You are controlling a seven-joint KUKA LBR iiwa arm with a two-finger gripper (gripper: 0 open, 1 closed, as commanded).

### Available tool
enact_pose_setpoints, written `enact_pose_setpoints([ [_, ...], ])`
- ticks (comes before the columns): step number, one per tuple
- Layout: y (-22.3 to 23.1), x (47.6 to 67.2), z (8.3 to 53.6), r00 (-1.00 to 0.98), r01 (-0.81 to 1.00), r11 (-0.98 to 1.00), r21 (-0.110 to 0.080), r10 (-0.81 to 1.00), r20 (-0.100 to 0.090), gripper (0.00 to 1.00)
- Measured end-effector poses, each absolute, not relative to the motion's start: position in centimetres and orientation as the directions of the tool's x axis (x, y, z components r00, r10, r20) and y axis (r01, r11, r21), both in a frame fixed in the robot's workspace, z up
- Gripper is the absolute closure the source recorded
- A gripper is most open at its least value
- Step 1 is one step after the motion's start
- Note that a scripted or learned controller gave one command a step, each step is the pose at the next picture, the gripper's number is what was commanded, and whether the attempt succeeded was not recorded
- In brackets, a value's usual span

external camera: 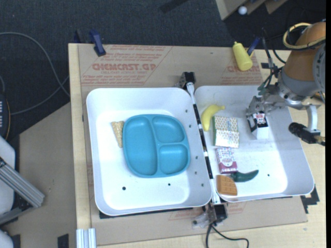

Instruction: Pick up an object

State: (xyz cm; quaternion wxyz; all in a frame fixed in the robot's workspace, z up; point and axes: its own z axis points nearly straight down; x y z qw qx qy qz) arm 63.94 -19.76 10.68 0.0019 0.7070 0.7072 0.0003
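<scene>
Step advice: lower squarely over one loose item and close only once it sits between the fingers; the banana (210, 115) looks easiest.
Left bin (103, 190): far left of the jaws; blue divided plate (155, 144), cracker (118, 132) at its edge.
Right bin (289, 180): banana, green packet (226, 131), maroon packet (226, 160), green pepper (244, 176), biscuit (226, 186), all left of the jaws.
Gripper (257, 119): low over the right bin; jaw state unclear.

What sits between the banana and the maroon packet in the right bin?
In the camera view, a green-and-white patterned packet lies between the banana and the maroon packet.
</scene>
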Motion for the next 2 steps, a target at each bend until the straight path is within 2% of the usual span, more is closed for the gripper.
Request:
enact_pose_setpoints([
  [1,-13.4,63.7,9.0,-0.001,1.000,0.001,0.011,1.000,-0.002,1.00],
  [2,-5.9,63.3,18.6,-0.002,1.000,0.002,0.004,1.000,0.001,1.00],
])
